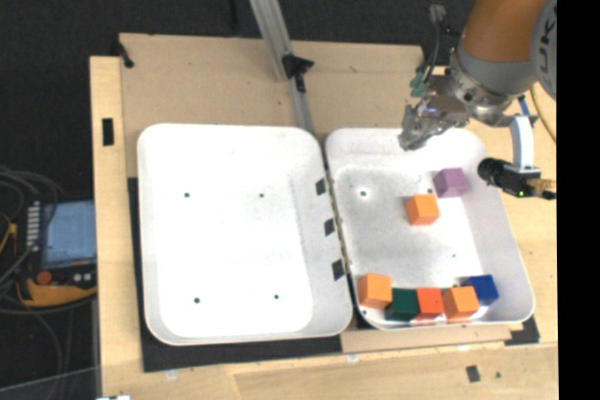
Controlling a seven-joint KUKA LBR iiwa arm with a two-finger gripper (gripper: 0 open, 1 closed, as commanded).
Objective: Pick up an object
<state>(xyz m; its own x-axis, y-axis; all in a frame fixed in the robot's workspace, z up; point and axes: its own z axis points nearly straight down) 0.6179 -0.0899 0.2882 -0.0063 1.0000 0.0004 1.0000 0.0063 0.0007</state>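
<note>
Left bin point(169, 201) bare white. Right bin point(506, 248) held blocks: orange cube point(422, 209) mid-floor, purple block point(451, 182) near it, row along front wall. Gripper point(415, 138) hung over back rim, nothing between fingers; aperture unclear. Approach step, likely; next move needs descent onto a block.

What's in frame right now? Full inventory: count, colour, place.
Bins: 2, white, side by side on the bench; left bin, right bin.
Purple block: 1, right bin, upper right.
Orange blocks: 4, right bin; one mid-bin, three along the near edge.
Green block: 1, near edge, between two orange ones.
Blue block: 1, near-right corner.
Metal rail: 1, grey, slanting down toward the bins from the top.
Handheld controller: 1, blue screen, far left, off the bench.
Arm: 1, grey and orange, from the right.
Gripper: 1, over the right bin's far edge.
</note>
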